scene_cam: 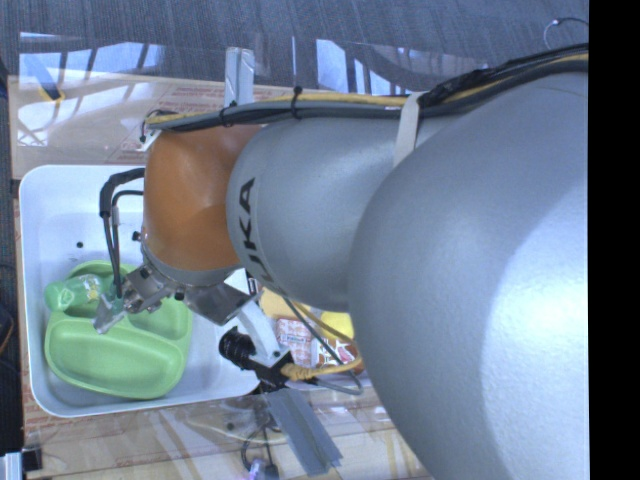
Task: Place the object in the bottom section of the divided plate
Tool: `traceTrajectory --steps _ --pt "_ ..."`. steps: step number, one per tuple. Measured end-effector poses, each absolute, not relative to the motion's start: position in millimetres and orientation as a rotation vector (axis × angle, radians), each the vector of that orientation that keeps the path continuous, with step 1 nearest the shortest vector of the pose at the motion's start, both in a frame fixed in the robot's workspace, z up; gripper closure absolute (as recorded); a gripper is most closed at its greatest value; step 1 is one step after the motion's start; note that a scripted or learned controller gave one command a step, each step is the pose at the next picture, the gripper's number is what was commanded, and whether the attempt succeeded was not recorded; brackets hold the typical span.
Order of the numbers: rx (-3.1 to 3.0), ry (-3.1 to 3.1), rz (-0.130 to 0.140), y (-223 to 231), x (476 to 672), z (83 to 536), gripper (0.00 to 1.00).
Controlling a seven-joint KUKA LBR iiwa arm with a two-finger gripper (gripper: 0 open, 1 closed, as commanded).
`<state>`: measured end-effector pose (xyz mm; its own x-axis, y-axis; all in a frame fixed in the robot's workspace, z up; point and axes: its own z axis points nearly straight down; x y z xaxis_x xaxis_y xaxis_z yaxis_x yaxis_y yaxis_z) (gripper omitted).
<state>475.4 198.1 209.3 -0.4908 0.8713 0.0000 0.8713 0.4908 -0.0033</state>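
Although the grey arm (430, 228) spreads across most of the camera view, smooth and rounded with its orange band (190, 203) glossy above the wrist, the left bin (40, 218) shows clearly beneath it. That bin is shallow, white and smooth-walled with rounded corners, and it sits on a wood-grained surface (190, 433) with pale reflections across it. Inside lies the divided plate (115, 353), a soft green moulded piece with rounded lobes: its large bottom section faces the bin's near wall and smaller sections lie behind it. The tool (108, 318) hangs over the ridge where the sections meet, its metal tip low over the plate (whether the tip is parted or closed I cannot tell, since the wrist hides much of it). A small pale green object (88, 290) rests in the upper left section, just beside the tool tip, not in the bottom section. Black cables (112, 218) loop down the wrist, and a yellow and red packet (320, 340) shows under the arm to the right. Open white floor remains along the bin's far and left walls; the plate's bottom lobe sits close to the near wall.
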Motion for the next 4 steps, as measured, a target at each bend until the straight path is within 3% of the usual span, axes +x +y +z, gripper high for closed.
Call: traceTrajectory --steps 1,2,3,4 --pt "-1.579 -2.713 0.008 198.4 475.5 218.4 1.00" --pt "-1.579 -2.713 0.008 198.5 475.5 218.4 0.00" --pt "-1.574 -2.715 0.012 199.0 475.6 227.6 1.00" --pt "-1.574 -2.715 0.012 199.1 475.5 227.6 0.00"
